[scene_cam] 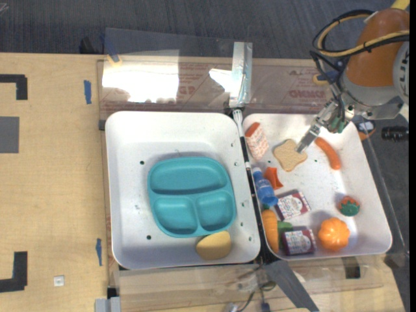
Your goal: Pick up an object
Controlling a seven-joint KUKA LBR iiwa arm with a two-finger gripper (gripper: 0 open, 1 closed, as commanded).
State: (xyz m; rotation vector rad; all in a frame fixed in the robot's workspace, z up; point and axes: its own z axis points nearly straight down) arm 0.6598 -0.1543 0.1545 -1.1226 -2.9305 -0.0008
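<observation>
At the upper middle of the right bin [374, 194], the tool [303, 143] touches the toast slice [288, 155], likely light, stiff and thin, best pinched across its edges; whether it is apart or together, I cannot tell.

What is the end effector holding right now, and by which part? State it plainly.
That cannot be told. The end effector has its tip at the upper right edge of the flat tan bread-slice toy in the right white bin, with no visible hold on it.
</observation>
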